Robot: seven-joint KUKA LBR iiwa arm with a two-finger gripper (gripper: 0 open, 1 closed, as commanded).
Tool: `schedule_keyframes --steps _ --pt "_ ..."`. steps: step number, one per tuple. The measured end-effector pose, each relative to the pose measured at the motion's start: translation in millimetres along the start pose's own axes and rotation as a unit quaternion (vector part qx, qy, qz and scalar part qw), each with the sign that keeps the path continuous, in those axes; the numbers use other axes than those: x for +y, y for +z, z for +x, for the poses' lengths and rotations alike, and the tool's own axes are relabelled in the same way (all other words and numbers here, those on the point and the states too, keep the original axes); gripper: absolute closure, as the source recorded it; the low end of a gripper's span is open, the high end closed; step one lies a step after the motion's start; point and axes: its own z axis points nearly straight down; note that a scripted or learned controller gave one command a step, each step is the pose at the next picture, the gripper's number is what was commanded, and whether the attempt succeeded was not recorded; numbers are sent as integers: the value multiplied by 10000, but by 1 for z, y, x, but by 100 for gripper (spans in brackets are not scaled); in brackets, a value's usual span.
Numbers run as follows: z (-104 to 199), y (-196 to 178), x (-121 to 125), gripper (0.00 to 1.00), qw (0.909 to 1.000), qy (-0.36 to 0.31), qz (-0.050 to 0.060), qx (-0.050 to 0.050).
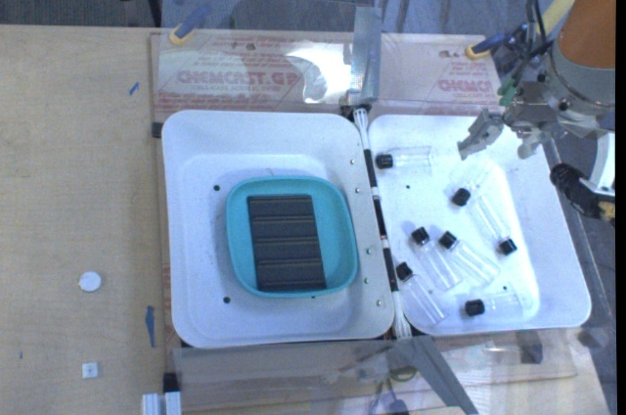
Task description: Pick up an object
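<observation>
The worktop (68, 159) under my arm is a flat tan sheet, matte and plain, with a small white disc (90, 282) lying on it well to the left of the bins. Behind the bins stand clear plastic panels (245, 75) with red lettering on their protective film; they look glossy and catch the light.

The left bin (186, 149) is a shallow white tray with rounded corners and a smooth moulded rim. In it sits a teal dish (238, 207), a rounded square with a raised lip, and inside that lies a dark grey ribbed rectangular block (286, 243), its surface crossed by horizontal ridges.

The right bin (558, 237) is the same white shape, touching the left one along the middle seam. Scattered across its floor are several clear vials (468, 258), slim see-through tubes with small black caps (460, 198), lying on their sides at different angles. One lies near the far left corner, a cluster lies around the middle, and others lie toward the near edge.

My arm, grey with its orange band (592, 12), comes in over the far right corner of the right bin. My tool (504, 137) hangs there above the bin's far edge with its two metal fingers spread apart and nothing between them, apart from the vials.
</observation>
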Motion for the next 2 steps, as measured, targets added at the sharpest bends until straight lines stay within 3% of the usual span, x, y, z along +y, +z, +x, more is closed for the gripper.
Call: schedule_keyframes --steps 1,2 --pt "-81 53 -35 0 9993 -382 -9 -6" --pt "-97 183 -17 0 9919 -1266 -22 -11"
